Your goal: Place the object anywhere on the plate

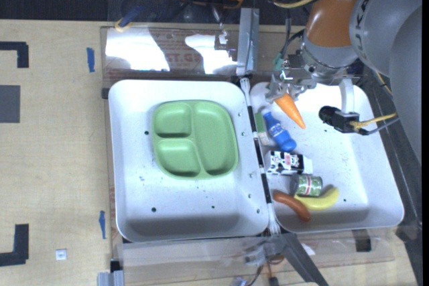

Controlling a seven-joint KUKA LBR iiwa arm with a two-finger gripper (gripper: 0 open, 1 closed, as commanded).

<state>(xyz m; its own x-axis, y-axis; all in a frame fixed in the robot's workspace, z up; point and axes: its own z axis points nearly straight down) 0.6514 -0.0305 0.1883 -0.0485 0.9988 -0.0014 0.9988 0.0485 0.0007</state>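
Observation:
A green plate [194, 137] with three compartments lies in the left white bin [134, 197], and nothing lies on it. An orange carrot [293, 112] sits at the back left of the right bin [362, 164], slanting down to the right. My gripper [285, 87] is right at the carrot's upper end, near the divider between the bins. The wrist hides how the gripper meets the carrot, and whether the carrot rests on the bin floor is unclear.
Along the right bin's left side lie a blue bottle [279, 132], a black-and-white carton [287, 162], a green can [307, 185], a yellow banana [322, 197] and a red sausage [292, 204]. A black cable fitting [338, 118] hangs off the arm.

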